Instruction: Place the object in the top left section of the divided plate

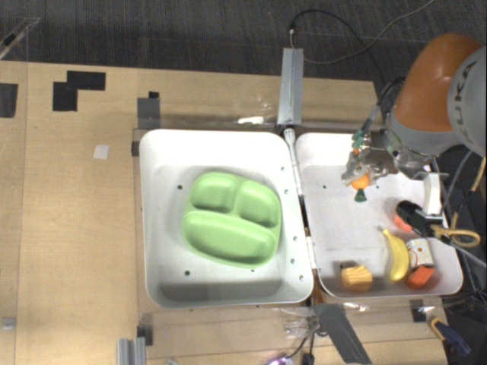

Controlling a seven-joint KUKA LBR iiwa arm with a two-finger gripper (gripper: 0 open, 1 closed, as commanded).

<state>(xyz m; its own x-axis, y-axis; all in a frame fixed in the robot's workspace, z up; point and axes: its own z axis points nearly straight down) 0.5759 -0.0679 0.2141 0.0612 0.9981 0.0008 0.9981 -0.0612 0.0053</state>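
**Arm** [435, 82]: cut off by the right edge.
**Hand** [365, 166]: small and blurred. Whether it grips the little orange-and-green thing [361, 182] just beneath it cannot be told, nor what that thing is.
**Red thing** [405, 220] in the right bin [335, 234]: its outer end is hidden under robot parts.
**Orange lump** [419, 277]: partly hidden behind a white block [421, 252].
**Desk** [68, 226]: cut off at the left and bottom edges.

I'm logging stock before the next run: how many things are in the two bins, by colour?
Green: 1, the divided plate
Yellow: 2, the banana and a chunky piece
Orange or red: 3, a small piece at the hand, a red piece by the right wall, an orange-and-white piece in the front corner
Total: 6
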